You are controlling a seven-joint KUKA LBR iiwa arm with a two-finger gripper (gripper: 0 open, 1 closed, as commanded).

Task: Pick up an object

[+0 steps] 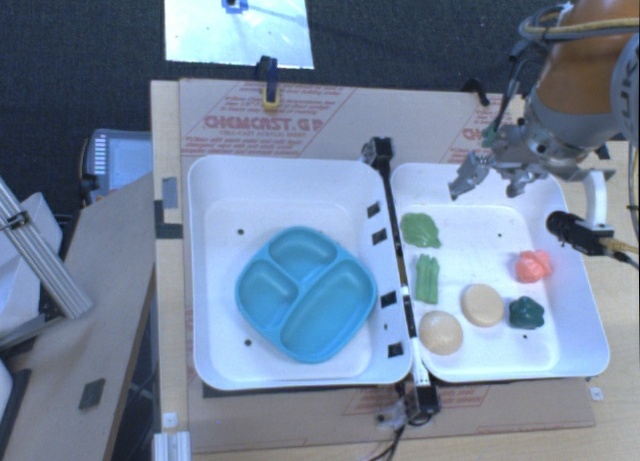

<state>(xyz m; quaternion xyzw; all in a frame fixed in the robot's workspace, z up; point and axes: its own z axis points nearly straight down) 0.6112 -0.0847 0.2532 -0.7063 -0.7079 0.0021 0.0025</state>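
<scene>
Claw (pixel 490 185) over the far rim of the right bin (pixel 585 354), toward the worktop's far right corner, prongs spread with nothing between them, tips blurred. Lying loose in that bin, apart from the claw: leafy green piece (pixel 420 229), green pod (pixel 427 277), two tan rounds (pixel 440 332), orange lump (pixel 532 266) and dark green lump (pixel 526 312), each too small to identify. Blue divided plate (pixel 305 292) in the left bin (pixel 215 249); arm (pixel 585 59) cut off at the right.
</scene>
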